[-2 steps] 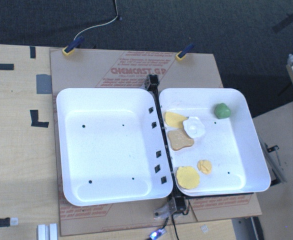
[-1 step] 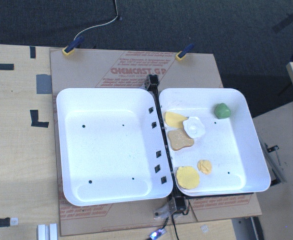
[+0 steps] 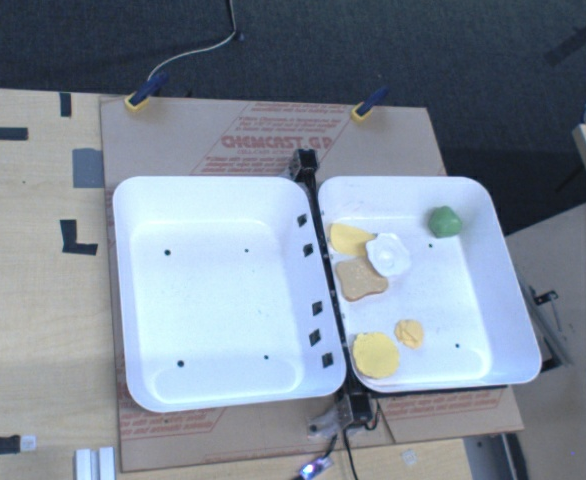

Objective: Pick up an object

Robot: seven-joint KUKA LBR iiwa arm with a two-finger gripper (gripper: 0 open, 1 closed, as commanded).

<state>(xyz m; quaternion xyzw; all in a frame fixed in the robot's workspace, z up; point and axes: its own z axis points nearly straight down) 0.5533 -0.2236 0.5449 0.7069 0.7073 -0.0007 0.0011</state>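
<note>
Six small food pieces lie in the right bin (image 3: pixel 493 268): a green lump (image 3: pixel 445 221) (far corner), a white piece (image 3: pixel 388 256), a yellow wedge (image 3: pixel 349 239), a tan slice (image 3: pixel 361 280), a yellow disc (image 3: pixel 376 354), a small orange bit (image 3: pixel 409 333).

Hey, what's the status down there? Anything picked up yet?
Nothing lifted yet. Green ball, white piece, tan slice, yellow disc lying in right bin. Nothing over them.

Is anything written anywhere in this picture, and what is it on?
"CHEMCAST GP": red print on the brown board under the two white bins, just above them.
Smaller red lines above and below that word: too blurred to read.
Red print on the board's lower edge: too blurred to read.
</note>
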